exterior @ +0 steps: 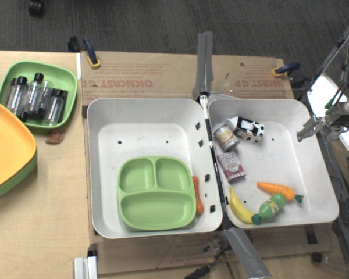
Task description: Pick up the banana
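**Banana lies in the right bin's front-left corner**

The banana [237,207] rests on the floor of the right bin [314,156], close to its left wall and front edge, curving from the wall toward the front. Its lower end touches a green bottle [269,209] lying beside it. Just behind the bottle lies a carrot [277,189] (orange, with a green tip pointing right). Further back along the left wall sit a pink packet [231,165], a small can [225,137] and a black-and-white toy cow [249,130].

The left bin [99,156] holds a green divided plate [157,192] near its front edge, with a thin orange stick [198,193] along the plate's right side.

Arm parts show at the bench's right edge, beyond the right bin; whether the gripper is released or clenched cannot be told.
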`<state>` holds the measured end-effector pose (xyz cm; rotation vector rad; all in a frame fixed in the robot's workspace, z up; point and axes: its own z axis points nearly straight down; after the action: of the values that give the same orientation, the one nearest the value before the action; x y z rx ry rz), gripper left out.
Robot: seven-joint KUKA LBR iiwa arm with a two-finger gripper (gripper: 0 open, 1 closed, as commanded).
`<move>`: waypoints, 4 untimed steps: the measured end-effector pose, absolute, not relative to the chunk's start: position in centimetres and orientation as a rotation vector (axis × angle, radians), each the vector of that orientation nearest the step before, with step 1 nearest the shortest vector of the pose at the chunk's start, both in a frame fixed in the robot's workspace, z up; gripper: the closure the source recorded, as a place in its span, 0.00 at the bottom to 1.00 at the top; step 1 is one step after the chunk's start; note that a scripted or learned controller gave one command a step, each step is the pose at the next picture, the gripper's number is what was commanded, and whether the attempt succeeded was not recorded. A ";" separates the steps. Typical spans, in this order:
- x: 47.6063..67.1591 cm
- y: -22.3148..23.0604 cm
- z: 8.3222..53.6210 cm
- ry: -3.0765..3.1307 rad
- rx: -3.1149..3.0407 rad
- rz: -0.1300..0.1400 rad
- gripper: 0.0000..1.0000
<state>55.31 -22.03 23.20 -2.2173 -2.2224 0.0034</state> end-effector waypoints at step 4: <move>55.8 -18.4 18.4 -1.361 -2.829 0.007 1.00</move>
<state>55.81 -18.35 18.43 -2.8287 -1.3607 0.0072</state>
